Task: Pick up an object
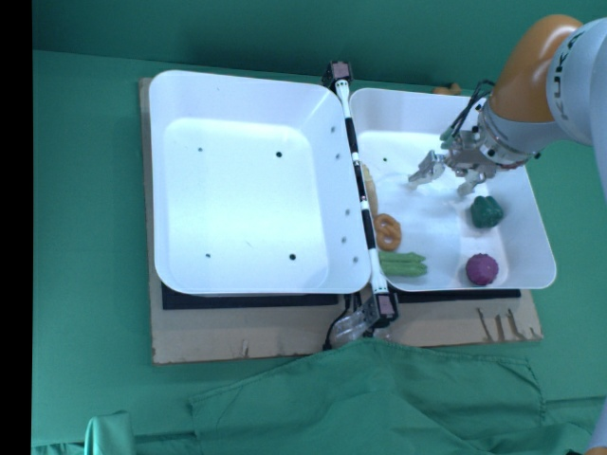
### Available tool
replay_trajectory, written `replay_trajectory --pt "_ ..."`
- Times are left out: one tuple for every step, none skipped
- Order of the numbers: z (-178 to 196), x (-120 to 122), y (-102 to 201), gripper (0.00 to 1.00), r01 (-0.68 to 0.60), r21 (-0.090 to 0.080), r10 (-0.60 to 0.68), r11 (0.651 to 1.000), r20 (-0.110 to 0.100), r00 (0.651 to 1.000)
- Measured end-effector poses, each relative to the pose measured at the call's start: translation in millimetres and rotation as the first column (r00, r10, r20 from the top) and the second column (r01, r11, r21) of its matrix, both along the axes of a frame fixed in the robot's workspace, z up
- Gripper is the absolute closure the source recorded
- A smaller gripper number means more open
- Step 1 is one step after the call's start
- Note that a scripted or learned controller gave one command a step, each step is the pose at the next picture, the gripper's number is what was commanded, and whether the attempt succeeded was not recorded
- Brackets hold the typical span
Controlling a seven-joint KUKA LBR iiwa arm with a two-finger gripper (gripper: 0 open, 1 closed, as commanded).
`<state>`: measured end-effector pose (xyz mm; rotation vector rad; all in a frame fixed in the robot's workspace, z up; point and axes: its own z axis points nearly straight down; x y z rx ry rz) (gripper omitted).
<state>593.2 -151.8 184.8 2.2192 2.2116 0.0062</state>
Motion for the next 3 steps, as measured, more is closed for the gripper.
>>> replay_trajectory --pt "15 3 -2 1.00 0.003 -0.006 -0.003 1.000 0.015 1.000" --pt "82 5 -2 1.00 -0.001 -0.001 0.001 1.000 0.003 1.000" --pt "144 4 6 1.00 -0.002 0.000 0.002 1.000 0.004 1.000"
